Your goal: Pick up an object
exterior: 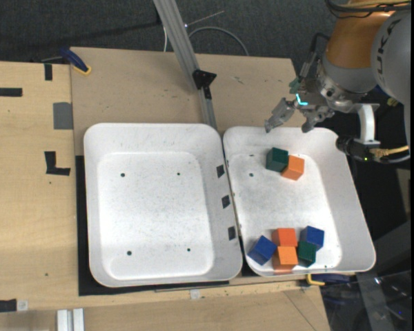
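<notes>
My gripper (290, 118) hangs over the far edge of the right bin (345, 205), its two fingers spread apart with nothing between them. Just below it in the bin lie a dark green block (277, 159) and an orange block (293, 167), touching each other. At the bin's near edge sits a cluster: a blue block (262, 249), two orange blocks (286, 237) (286, 256), another blue block (314, 236) and a green block (306, 253).
The left bin (152, 205) lies beside the right one. A slanted metal pole (183, 43) crosses the bench behind the bins. A thin cable loops near it. The grey arm with its orange band (362, 36) comes in from the upper right.
</notes>
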Controlling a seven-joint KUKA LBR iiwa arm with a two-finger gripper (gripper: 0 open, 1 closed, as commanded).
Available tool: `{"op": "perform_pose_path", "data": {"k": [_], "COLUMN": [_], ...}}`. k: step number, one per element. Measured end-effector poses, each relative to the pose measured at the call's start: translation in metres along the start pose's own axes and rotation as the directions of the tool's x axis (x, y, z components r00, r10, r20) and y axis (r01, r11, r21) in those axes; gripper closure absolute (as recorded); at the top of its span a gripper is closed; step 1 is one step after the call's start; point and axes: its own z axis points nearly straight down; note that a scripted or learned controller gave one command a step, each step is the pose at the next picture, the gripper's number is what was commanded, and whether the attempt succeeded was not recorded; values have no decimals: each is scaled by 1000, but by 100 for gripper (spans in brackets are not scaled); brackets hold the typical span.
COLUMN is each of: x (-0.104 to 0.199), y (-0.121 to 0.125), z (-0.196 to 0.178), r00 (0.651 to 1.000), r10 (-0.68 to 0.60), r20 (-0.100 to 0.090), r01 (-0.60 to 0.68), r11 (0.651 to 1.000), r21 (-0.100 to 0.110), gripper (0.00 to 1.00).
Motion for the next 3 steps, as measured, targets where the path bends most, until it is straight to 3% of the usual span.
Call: {"op": "perform_pose_path", "data": {"k": [1,3], "x": [0,-9], "y": [1,-5], "z": [-3,92], "r00": [1000,1000], "r10": [-1,0], "r20": [1,2], "r01": [1,0], "r11": [1000,1000], "r21": [-5,0], "gripper": [0,0]}}
